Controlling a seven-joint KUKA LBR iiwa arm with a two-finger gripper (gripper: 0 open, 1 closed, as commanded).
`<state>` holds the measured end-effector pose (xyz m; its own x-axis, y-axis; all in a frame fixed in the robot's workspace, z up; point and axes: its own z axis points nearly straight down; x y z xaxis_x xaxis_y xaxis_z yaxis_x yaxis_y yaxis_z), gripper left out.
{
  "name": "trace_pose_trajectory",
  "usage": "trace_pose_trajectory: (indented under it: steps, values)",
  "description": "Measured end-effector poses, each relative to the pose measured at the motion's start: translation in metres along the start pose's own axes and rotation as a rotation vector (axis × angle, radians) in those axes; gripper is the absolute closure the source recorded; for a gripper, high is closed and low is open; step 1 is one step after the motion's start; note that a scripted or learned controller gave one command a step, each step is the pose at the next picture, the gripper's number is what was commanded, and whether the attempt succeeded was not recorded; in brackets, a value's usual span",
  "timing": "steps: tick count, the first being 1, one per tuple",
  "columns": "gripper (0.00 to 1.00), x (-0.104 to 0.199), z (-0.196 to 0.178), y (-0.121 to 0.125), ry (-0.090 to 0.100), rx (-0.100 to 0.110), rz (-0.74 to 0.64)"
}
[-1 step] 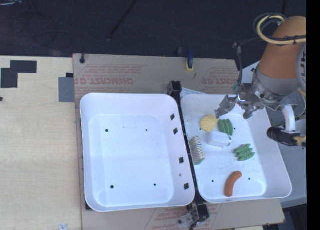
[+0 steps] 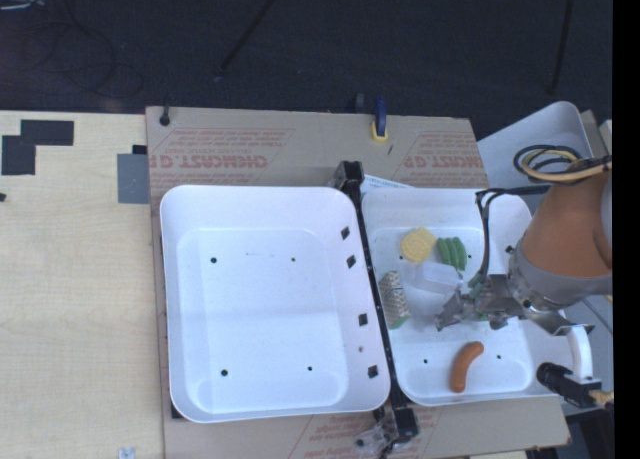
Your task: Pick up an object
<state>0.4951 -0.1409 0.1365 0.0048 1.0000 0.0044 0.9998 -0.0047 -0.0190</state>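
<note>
The right bin [image 2: 500, 379] holds several small objects. A yellow ridged piece [image 2: 418, 244] and a green piece [image 2: 453, 252] lie near its far side. A clear plastic item [image 2: 436, 278] sits below them. A striped, mesh-like item [image 2: 393, 298] rests against the bin's left wall. An orange sausage-shaped toy [image 2: 464, 365] lies near the front. My gripper [image 2: 462, 311] hangs low over the bin's middle, just right of the clear item and above the sausage. The view is too dark and small there for more detail.
The left bin [image 2: 180, 277] stands beside the right one, with black clips [image 2: 362, 319] along the shared edge. Both rest on a cardboard sheet [image 2: 260, 152]. The orange-banded arm [image 2: 565, 232] covers the right bin's right side.
</note>
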Motion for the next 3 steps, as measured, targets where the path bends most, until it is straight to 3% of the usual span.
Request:
trace_pose_trajectory:
  steps: [1, 2, 3]
  values:
    - [0.0, 0.022, -0.035, 0.011, -0.003, -0.019, -0.006]
    - [0.0, 0.043, -0.029, 0.08, -0.004, -0.02, -0.009]
    - [0.0, 0.163, -0.053, 0.096, -0.002, -0.019, -0.015]
